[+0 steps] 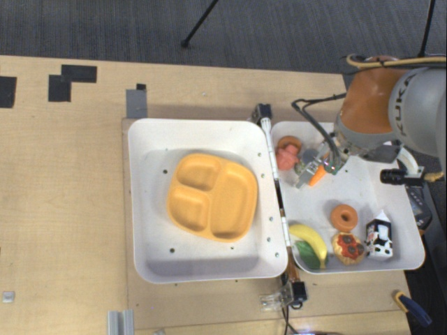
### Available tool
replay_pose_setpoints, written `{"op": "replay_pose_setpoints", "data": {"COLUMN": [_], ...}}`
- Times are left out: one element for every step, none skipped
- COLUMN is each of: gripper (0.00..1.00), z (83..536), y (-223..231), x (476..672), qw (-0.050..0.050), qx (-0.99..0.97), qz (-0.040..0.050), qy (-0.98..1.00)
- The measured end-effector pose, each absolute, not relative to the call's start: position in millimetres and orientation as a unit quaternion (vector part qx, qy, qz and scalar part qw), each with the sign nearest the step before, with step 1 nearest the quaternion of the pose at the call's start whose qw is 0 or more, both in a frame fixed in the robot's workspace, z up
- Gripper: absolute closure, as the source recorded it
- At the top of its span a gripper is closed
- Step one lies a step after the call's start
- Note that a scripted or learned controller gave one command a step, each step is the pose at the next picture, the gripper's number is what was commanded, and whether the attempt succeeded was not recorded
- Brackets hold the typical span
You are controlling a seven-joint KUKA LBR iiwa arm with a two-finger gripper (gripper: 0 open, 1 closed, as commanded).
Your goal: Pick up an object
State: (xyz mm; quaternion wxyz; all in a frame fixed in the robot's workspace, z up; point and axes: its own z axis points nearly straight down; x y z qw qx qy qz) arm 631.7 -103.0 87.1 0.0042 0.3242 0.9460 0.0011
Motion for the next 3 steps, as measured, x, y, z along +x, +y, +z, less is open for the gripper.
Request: {"op": "replay_pose_setpoints", "data": {"gripper": [0.0,0.0,0.0], "z": [88.0,88.3,86.7], "y": [-84.6,-89.0,-90.1], "x": [593.9,564.5,640.4], "qw": [0.005,0.007,0.004], "qx": [0.376,0.443,0.427], "qz": [0.0016,0.0031,0.0017], "qy": [0.927,0.897,0.904]}}
